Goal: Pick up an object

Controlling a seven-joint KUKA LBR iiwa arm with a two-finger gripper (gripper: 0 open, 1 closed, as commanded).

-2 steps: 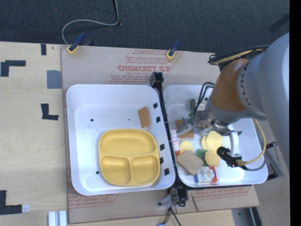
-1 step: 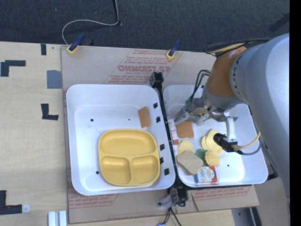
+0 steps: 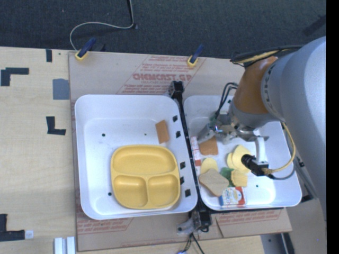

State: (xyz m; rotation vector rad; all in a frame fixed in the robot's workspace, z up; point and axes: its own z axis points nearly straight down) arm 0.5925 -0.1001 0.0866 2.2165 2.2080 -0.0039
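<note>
My gripper [image 3: 218, 129] hangs low in the right bin [image 3: 288, 197], near its left wall. Just below it lies a flat orange-brown piece [image 3: 208, 147]; whether they touch I cannot tell. Further toward the front sit a yellow chunk [image 3: 209, 164], a tan bread slice [image 3: 213, 181], a green bit [image 3: 226, 172], more yellow pieces [image 3: 239, 157] and a small white-and-red carton [image 3: 233, 196]. The arm's grey body and orange band [image 3: 254, 83] cover the bin's back right part.
The left bin [image 3: 87, 115] holds a yellow divided plate [image 3: 144, 175] and a small brown block [image 3: 162, 132] near the shared wall. A black divider [image 3: 180, 126] runs between the bins. A yellow cable [image 3: 280, 171] loops over the right bin's right side.
</note>
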